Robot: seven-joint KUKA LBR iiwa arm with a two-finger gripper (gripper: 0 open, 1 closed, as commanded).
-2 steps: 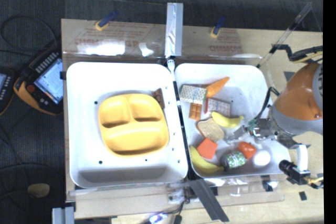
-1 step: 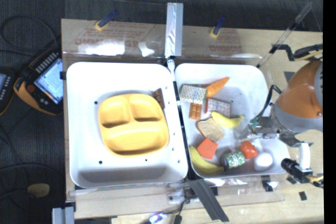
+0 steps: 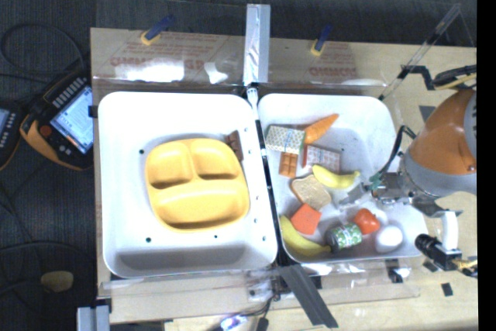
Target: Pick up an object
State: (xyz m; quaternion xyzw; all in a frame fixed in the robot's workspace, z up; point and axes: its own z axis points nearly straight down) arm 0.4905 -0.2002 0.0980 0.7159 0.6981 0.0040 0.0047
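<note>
The right bin (image 3: 364, 108) holds several toy foods: an orange carrot (image 3: 321, 127), a pale box (image 3: 284, 139), a small banana (image 3: 335, 178), a bread slice (image 3: 311, 191), an orange block (image 3: 305, 219), a larger banana (image 3: 298, 240), a green can (image 3: 343, 236), a red tomato (image 3: 367, 221) and a white egg (image 3: 388, 237). My gripper (image 3: 381, 191) hangs over the bin's right side, just right of the small banana and above the tomato. The grey arm with its orange band (image 3: 449, 137) reaches in from the right.
The left bin (image 3: 124, 120) carries a yellow divided plate (image 3: 197, 181) in its middle, and a small brown piece (image 3: 234, 142) lies at the plate's upper right. A metal divider rail (image 3: 257, 50) stands behind the bins. A handheld pendant (image 3: 66, 124) rests off the bench at left.
</note>
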